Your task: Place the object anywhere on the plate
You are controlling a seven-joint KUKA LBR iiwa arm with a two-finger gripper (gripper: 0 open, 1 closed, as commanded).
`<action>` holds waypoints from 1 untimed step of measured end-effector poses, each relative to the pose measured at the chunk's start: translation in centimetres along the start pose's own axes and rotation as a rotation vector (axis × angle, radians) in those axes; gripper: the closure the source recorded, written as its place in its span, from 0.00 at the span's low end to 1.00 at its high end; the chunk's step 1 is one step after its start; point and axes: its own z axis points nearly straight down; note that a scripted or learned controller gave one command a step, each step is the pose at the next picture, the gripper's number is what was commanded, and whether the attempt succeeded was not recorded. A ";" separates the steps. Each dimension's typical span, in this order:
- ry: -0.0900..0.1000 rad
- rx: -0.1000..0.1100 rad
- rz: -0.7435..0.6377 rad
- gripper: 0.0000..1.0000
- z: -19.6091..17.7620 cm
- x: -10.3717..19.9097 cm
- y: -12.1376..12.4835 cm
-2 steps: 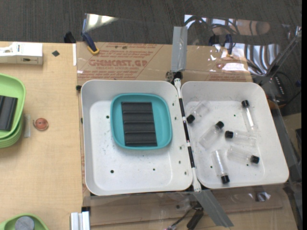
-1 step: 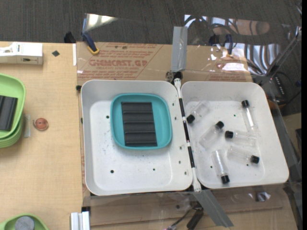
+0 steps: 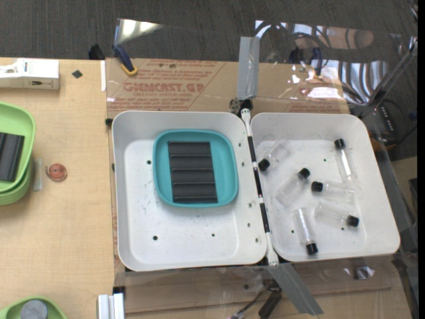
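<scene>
A teal plate (image 3: 228, 168) with a dark ribbed insert sits in the left white bin (image 3: 133, 198), toward its back. In the right white bin (image 3: 372, 178) lie several clear plastic vials with black caps, scattered: one vial (image 3: 342, 160) near the back right, one vial (image 3: 304, 228) near the front, another vial (image 3: 291, 184) in the middle.
Brown cardboard lies behind the bins. On the wooden bench at the left are stacked green trays (image 3: 16, 153), a small round red piece (image 3: 57, 171) and a white box (image 3: 30, 74). Cables and clear plastic sit at the back right.
</scene>
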 end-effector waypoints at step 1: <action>0.000 0.000 0.002 0.00 0.0 0.0 0.1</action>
